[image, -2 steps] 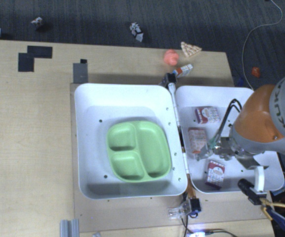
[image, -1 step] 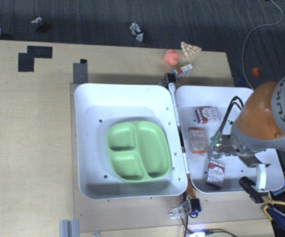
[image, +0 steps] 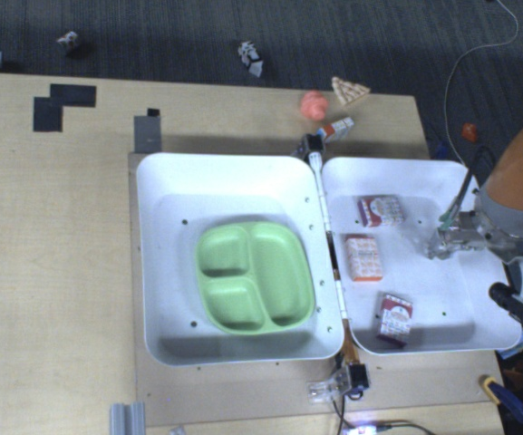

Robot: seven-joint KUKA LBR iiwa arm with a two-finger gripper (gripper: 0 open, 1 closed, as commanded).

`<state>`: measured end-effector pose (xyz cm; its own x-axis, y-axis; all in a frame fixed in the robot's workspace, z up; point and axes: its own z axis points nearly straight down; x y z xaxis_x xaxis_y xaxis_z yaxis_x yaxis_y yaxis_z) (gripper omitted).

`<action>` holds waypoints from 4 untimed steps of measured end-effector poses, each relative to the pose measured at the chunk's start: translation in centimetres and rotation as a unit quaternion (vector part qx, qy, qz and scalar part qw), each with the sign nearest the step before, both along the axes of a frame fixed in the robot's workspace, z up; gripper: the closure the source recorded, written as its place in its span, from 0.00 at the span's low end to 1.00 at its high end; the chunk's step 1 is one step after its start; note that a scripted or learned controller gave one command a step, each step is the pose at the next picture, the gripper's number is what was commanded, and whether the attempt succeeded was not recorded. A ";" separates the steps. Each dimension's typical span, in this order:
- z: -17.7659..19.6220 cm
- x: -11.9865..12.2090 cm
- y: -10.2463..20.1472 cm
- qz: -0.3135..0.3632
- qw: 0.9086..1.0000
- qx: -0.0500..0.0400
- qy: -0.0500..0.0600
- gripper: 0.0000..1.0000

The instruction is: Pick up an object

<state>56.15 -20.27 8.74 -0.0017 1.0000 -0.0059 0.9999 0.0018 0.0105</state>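
Observation:
Three small packets lie in the right bin (image: 442,181). A red and white packet (image: 381,210) sits near the back. An orange-pink packet (image: 363,256) lies just in front of it by the left wall. A dark red packet (image: 394,316) rests towards the front. My gripper (image: 440,243) hangs over the bin's right half, on bare floor, a short way right of the orange-pink packet and touching none of the packets. The grey arm with its orange band (image: 522,169) comes in from the right.
The left bin (image: 166,243) holds a green divided plate (image: 254,275). Behind the bins, on the bench, lie a pink ball (image: 314,105), a wedge-shaped toy (image: 350,90) and a small tube (image: 334,130). A grey block (image: 148,132) stands at the left bin's back corner.

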 end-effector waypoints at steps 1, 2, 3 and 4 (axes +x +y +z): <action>11.4 8.7 4.0 0.003 1.000 0.002 0.001 1.00; 11.2 8.5 3.9 0.002 1.000 0.002 0.003 0.00; 1.4 1.8 11.7 0.002 1.000 0.003 0.003 0.00; 2.6 2.0 11.8 0.004 1.000 0.004 0.000 1.00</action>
